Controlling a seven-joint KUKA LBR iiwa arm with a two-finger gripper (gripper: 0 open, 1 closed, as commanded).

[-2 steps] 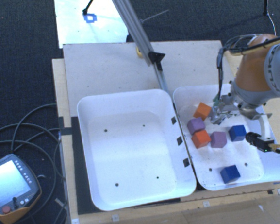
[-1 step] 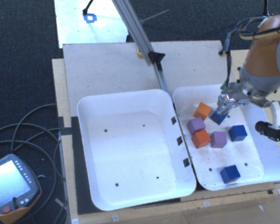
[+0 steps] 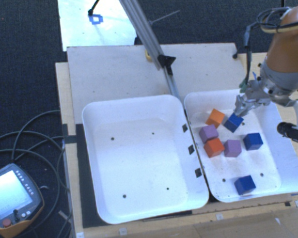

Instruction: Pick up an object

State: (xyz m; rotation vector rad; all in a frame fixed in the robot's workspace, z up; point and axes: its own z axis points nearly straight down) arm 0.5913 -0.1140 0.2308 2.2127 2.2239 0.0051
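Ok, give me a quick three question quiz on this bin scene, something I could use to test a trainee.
1. True or false: every block lies in the right bin.
2. How many blocks are there in total, and how many of each colour?
3. Which block is nearest the gripper? A) the orange block beside the divider B) the blue block at the upper end of the cluster C) the blue block near the front rim

Key:
1. True.
2. Seven: three blue, two orange, two purple.
3. B. The gripper sits just over its upper right corner; whether it holds the block cannot be told.
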